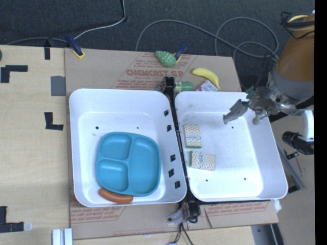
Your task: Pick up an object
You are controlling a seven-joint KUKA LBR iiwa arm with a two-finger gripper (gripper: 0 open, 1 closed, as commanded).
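Note:
Two small green-and-white packets lie in the right bin (255, 157), one (192, 135) near its left wall and the other (203, 161) just below it. My gripper (244, 116) hovers over the upper right part of that bin, to the right of and above the packets. Its two fingers (231, 115) are spread apart with nothing between them. In the left bin (87, 116) rests a blue divided plate (127, 163), with an orange sausage (116, 196) at its lower edge.
Beyond the bins, on the cardboard, lie a yellow banana (206, 76), a green toy (166, 57) and a small pink-and-white item (207, 87). Black clips (170, 86) join the bins along their shared wall. Cables loop over the dark floor at the top.

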